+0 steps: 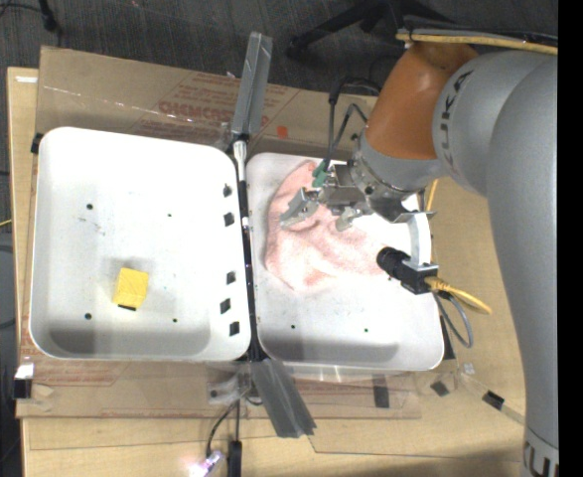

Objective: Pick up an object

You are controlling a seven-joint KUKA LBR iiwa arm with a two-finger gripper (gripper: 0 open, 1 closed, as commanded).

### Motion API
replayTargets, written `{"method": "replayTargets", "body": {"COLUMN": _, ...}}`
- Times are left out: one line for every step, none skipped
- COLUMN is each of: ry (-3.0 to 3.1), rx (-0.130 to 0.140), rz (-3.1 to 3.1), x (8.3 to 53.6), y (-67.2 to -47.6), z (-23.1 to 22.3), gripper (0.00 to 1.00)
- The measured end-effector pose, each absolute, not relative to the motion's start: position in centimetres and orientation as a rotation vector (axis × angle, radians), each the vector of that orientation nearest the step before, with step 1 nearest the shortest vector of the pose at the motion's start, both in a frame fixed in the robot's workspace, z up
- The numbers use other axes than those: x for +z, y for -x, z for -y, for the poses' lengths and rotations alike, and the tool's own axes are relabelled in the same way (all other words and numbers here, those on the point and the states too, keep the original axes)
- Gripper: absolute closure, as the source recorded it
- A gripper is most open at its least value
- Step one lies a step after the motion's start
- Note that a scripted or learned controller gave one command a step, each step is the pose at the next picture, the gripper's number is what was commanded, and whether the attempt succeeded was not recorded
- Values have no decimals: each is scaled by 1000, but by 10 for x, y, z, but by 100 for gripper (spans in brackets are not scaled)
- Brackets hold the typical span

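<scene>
- A shallow white left bin [72, 167] sat on the cardboard-covered bench [152, 92], its floor bare apart from a few dark specks.
- A small yellow block [131, 287], sponge-like, lay flat in the lower left part of that bin, well apart from the arm and touching no wall.
- A grey divider strip [251, 78] ran between the two bins, slanting from the top of the bench down toward the near edge.
- The right bin [351, 351] sat just beside the left one, with black clips along their shared rim.
- A pale pink cloth [316, 246] lay crumpled in the upper left half of the right bin, spreading toward its middle.
- The gripper [316, 212] was down over the upper part of the pink cloth, its metal fingers [296, 210] spread apart and released, tips at or just above the fabric; whether they touched it could not be told, and nothing was seen pinched between them.
- A black fitting with a yellow cable [410, 269] hung beside the wrist, over the right side of that bin.
- The grey arm [514, 167] with its orange band [410, 107] reached in from the right.
</scene>
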State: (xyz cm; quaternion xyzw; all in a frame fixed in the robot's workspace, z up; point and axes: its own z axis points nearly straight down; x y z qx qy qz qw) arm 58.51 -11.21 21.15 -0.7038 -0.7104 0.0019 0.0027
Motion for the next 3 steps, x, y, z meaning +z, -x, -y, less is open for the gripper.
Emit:
{"method": "replayTargets", "body": {"ry": 1933, "rx": 2, "rz": 2475, "x": 94, "y": -615, "z": 128, "gripper": 0}}
{"method": "replayTargets", "body": {"ry": 1928, "rx": 4, "rz": 2479, "x": 104, "y": -615, "z": 128, "gripper": 100}}
{"method": "replayTargets", "body": {"ry": 2236, "rx": 3, "rz": 2204, "x": 192, "y": -657, "z": 77, "gripper": 100}}
